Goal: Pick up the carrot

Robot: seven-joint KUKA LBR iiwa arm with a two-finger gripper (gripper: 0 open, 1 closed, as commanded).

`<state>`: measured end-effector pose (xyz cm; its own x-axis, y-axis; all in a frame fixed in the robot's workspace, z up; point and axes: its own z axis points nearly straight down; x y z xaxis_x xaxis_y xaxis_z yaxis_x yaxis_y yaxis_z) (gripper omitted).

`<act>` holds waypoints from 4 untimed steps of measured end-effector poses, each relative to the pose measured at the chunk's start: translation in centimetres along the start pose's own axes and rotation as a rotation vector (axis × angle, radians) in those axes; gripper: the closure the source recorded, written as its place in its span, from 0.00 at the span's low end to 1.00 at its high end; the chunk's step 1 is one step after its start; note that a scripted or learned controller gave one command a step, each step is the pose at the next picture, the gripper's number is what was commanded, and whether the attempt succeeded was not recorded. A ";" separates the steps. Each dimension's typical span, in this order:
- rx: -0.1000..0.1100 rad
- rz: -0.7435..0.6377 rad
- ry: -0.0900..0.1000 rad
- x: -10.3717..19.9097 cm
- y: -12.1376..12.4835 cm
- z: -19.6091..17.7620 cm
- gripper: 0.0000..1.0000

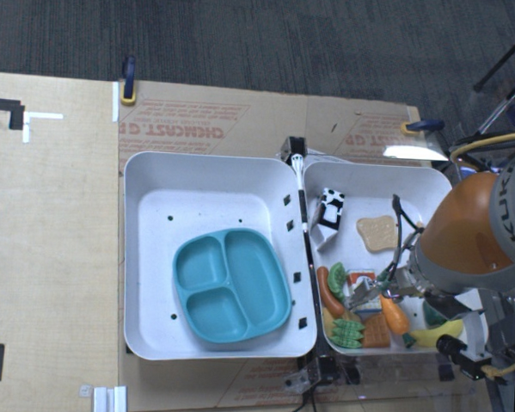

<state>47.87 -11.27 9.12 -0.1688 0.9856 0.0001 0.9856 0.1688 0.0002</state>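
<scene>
Two white bins [144, 238] are sitting side by side mid-frame; one teal plate [231, 284] is lying in the left. One carrot [394, 317] is lying lower right, the gripper [375, 291] hovering just left, grip state unclear

Red print on cardboard sheet [184, 119] (upside down), unreadable.

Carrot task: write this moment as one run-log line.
gripper: low in right bin | carrot: lying beside gripper, not lifted | left bin: teal tray
</scene>
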 end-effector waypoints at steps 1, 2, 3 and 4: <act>-0.005 0.007 -0.002 -0.3 0.2 -1.1 1.00; 0.001 0.525 -0.002 5.2 0.9 -10.0 1.00; 0.001 0.523 -0.002 5.2 0.9 -10.0 0.00; -0.007 0.109 0.002 -0.5 0.2 -0.5 0.00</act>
<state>48.11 -11.75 9.64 -0.0602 0.9982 0.0021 0.9982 0.0602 0.0067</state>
